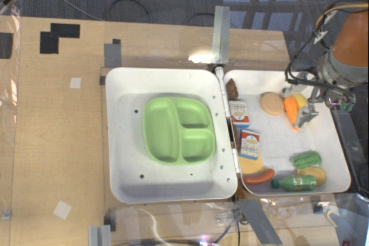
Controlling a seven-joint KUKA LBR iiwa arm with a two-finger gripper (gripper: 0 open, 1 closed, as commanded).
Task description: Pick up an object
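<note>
You had the gripper [307, 115] low in the right bin [340, 141]; whether open or clamped, I couldn't tell. The orange carrot [292, 112] lay just at its 9 o'clock, long axis 12-to-6, the tan bun [271, 103] beyond. Open floor toward 6; bin wall toward 3.

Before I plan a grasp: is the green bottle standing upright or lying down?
Lying down: the green bottle rests on its side along the right bin's front edge, cap pointing left.

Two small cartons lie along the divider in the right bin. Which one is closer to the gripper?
The upper carton, the one with the blue base, farther from the camera. The gripper hangs level with it, while the lower carton lies nearer the sausage.
</note>
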